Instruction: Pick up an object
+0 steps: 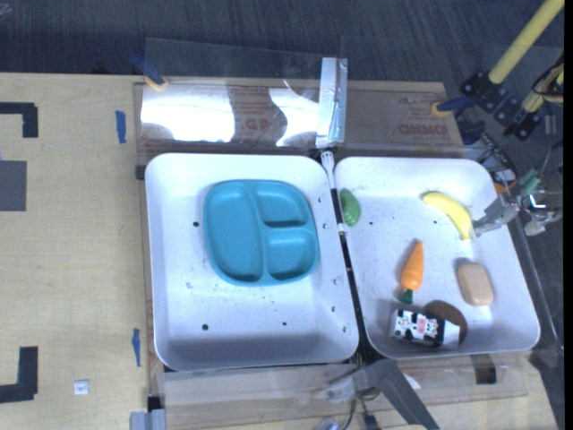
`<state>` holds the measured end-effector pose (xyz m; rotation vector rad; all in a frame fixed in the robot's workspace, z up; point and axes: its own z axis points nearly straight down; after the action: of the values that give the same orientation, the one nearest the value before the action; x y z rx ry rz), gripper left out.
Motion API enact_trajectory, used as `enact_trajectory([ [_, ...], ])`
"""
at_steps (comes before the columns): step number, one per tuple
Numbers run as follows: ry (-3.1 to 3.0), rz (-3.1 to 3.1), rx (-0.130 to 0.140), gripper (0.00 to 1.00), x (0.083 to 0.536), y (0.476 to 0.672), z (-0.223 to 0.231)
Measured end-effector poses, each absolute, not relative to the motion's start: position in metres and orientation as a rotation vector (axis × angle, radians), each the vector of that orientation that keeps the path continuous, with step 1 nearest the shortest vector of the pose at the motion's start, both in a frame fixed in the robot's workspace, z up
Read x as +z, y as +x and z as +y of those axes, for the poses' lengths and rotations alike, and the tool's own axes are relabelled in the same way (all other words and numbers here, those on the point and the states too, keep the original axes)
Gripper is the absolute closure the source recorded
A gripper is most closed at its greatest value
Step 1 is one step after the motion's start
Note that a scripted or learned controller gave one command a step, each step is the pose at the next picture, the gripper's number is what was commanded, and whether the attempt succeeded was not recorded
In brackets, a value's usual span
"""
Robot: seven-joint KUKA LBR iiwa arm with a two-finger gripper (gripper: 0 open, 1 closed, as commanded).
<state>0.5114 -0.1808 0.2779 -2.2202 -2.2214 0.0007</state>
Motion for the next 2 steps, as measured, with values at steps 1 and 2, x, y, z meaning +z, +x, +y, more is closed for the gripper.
enact_trajectory([
  [1, -2.147, -2.283, 0.006, 0.00, 0.172, 0.552, -0.160],
  [2, -2.303, -2.129, 0.003, 0.00, 0.131, 0.565, -0.114],
])
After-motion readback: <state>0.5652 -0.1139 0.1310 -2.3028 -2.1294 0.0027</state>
